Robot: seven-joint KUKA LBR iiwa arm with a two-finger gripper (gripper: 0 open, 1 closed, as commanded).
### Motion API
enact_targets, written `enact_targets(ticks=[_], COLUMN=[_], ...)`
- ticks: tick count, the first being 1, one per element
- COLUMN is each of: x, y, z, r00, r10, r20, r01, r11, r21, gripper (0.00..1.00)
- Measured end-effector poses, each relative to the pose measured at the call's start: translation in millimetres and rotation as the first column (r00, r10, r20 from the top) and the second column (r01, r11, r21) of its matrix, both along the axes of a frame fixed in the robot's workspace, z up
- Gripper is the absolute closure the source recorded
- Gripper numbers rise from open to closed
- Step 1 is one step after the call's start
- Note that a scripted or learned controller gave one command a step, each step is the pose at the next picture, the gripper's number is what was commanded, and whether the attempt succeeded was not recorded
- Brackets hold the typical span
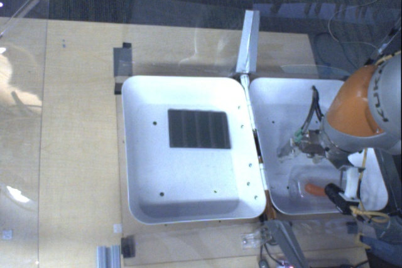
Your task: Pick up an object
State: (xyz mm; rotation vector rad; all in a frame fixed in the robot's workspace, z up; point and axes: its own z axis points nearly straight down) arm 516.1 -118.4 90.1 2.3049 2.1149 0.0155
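wooden bench (75,154), no legible writing

Grate (198,128) in left bin (135,154)

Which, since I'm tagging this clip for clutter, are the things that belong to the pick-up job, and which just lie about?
Belongs to the job:
- small orange object, lying in the right bin
- arm, over that bin

Just lying about:
- left bin, with a dark rectangular patch on its floor
- metal post behind where the bins meet
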Motion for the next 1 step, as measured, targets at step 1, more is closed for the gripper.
enact_targets(ticks=[1], x=[87.0], y=[-7.9], z=[-1.3], r00=[0.995], r10=[0.098], r20=[-0.005], r01=[-0.098], r11=[0.995], r21=[0.001], gripper=[0.00])
